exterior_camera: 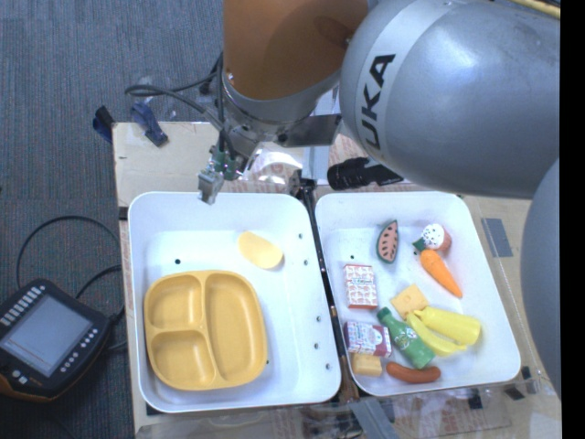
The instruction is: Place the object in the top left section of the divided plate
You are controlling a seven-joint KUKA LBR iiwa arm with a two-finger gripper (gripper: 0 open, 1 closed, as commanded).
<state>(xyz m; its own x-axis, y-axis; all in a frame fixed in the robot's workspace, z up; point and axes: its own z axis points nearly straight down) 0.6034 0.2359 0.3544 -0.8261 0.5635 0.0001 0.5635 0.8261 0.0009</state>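
We can't tell the gripper [212, 187] state at the left bin's [146, 222] far rim; yellow chip [260, 250] lies near it, just above the divided plate [206, 329].

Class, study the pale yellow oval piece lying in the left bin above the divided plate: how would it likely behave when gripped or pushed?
The pale yellow oval piece looks thin and flat, so it probably slides rather than rolls. Lying flush on the left bin floor, its low edge may be hard to pinch. It seems a light toy, likely rigid, though that is unsure.
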